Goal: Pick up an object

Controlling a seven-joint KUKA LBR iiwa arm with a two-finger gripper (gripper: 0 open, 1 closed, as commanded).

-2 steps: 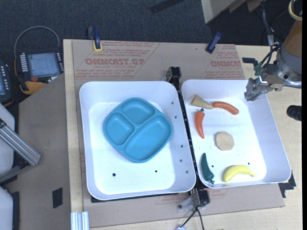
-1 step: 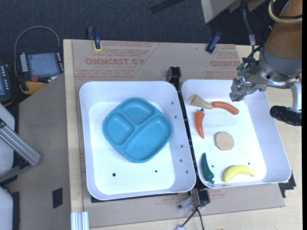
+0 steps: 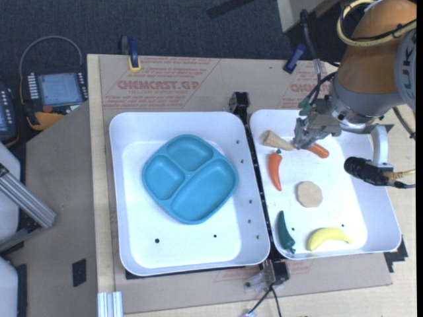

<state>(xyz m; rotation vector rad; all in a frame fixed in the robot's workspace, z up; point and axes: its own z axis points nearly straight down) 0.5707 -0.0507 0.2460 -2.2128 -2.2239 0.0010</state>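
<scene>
The gripper point(image 3: 305, 139) hangs low between the beige wedge point(image 3: 276, 139) and orange sausage point(image 3: 318, 151) (right bin point(image 3: 377, 210)), finger state untellable, so it may nudge both and grasp neither.

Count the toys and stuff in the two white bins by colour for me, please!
Blue: 1, the divided plate
Orange: 2, the carrot and the small orange piece by the gripper
Tan: 2, the round cookie and the wedge
Yellow: 1, the banana
Dark green: 1, the long piece
Total: 7
</scene>
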